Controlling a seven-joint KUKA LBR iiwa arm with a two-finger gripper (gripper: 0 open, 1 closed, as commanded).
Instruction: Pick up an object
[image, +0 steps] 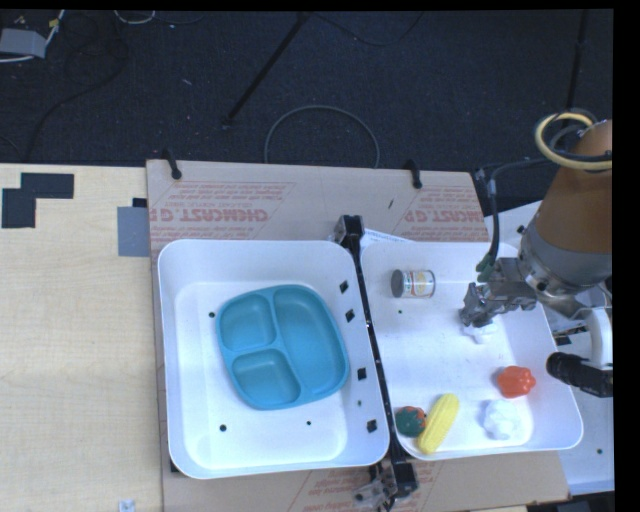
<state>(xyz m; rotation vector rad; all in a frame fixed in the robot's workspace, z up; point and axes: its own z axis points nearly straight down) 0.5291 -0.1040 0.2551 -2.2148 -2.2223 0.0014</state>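
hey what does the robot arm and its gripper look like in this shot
The arm is a thick rounded body, orange-brown above and grey below. A yellowish cable loop sits at its top, and a dark cable curves down its side. The gripper is a small grey metal assembly.

A robot lab: white bins (180, 300) on a cardboard-covered bench (250, 205), cables (320, 130) on dark carpet.

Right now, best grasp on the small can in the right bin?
The can lies on its side, long axis running left-right, with bare bin floor around it. Likely best: come straight down and close across the middle of its round body, fingers front and back. Gripping end to end looks worse; it could roll. The gripper is close by on its right.
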